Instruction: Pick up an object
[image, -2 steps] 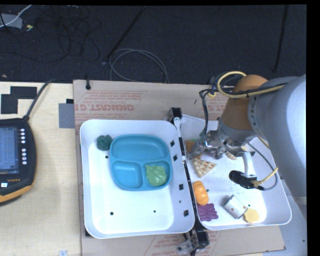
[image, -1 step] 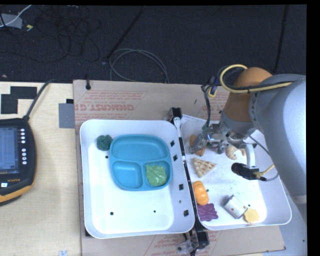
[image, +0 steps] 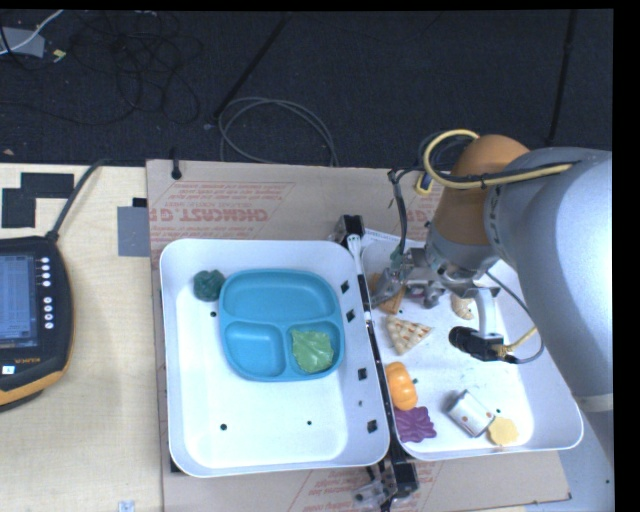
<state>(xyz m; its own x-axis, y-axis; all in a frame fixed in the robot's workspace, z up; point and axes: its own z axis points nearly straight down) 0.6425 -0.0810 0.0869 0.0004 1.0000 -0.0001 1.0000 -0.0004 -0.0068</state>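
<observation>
hovering low in the right bin (image: 540, 425), the gripper (image: 420, 285) (fingers' state cannot be told) partly hides objects near a waffle piece (image: 407, 332).

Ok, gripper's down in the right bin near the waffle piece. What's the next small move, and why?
Probably lift a little and recentre over one item. The gripper sits low at the right bin's upper left, and the waffle piece lies just below it, apart. I can't tell whether anything is between its fingers.
</observation>
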